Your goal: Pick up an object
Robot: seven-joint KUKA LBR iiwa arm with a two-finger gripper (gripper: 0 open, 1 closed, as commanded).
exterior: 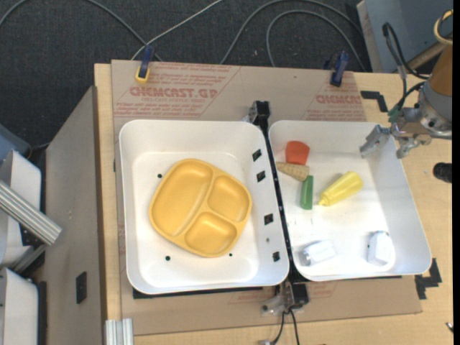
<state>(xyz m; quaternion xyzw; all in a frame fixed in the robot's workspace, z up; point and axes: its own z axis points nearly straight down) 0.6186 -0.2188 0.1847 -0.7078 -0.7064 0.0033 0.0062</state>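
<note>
Best to drop the end effector, fingers spread and holding nothing at the right bin's far right rim, squarely over the yellow bottle mid-bin, beside the green pepper.

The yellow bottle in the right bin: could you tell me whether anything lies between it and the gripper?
Nothing visible does. The gripper sits at the right bin's upper right edge, and bare white floor separates it from the yellow bottle. The green piece and red block lie on the bottle's far side.
</note>
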